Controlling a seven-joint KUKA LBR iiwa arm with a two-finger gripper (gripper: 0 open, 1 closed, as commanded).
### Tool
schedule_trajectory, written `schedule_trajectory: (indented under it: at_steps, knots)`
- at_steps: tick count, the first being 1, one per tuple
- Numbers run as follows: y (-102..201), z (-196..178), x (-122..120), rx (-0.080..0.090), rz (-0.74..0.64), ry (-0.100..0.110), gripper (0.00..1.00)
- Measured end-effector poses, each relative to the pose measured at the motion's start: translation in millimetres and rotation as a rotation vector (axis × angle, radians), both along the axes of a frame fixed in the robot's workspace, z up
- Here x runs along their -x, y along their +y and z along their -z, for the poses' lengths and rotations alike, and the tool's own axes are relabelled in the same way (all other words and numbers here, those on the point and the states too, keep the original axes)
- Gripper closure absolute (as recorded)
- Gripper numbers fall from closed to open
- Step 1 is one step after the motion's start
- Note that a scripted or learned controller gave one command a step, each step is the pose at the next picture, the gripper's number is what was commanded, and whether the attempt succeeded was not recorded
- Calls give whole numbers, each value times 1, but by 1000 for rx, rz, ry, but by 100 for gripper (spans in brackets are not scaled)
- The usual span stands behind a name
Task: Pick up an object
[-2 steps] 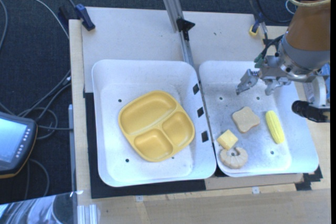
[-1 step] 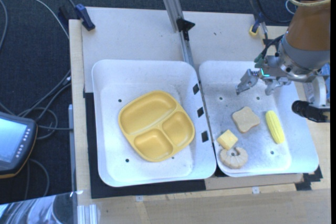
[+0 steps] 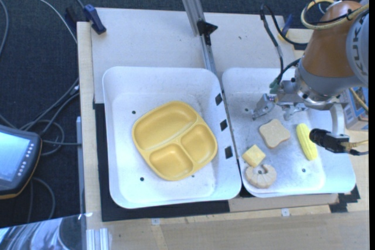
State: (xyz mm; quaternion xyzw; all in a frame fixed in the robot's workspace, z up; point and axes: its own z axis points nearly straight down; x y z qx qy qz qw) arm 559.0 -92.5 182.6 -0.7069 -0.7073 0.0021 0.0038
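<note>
so you're at the approach step: the gripper [image 3: 262, 107] hangs over the right bin [image 3: 345, 175] holding nothing, its spread unclear to me, and you next drop onto the toast slice [image 3: 275, 133] just beside it.

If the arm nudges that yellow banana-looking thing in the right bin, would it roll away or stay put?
The banana is long, rounded and slightly curved, so a sideways push would probably rock or spin it rather than roll it far. It looks like smooth toy plastic, likely light and stiff, perhaps slippery. The toast slice beside it might stop it.
</note>
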Motion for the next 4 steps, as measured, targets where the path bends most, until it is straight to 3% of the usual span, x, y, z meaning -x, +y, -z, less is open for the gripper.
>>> schedule_trajectory:
  at_steps: [2,3,4]
  knots:
    - [-3,89,-1,4,0,-11,0]
    - [-4,75,-2,4,1,-18,100]
    - [-2,11,-6,3,-1,-16,100]
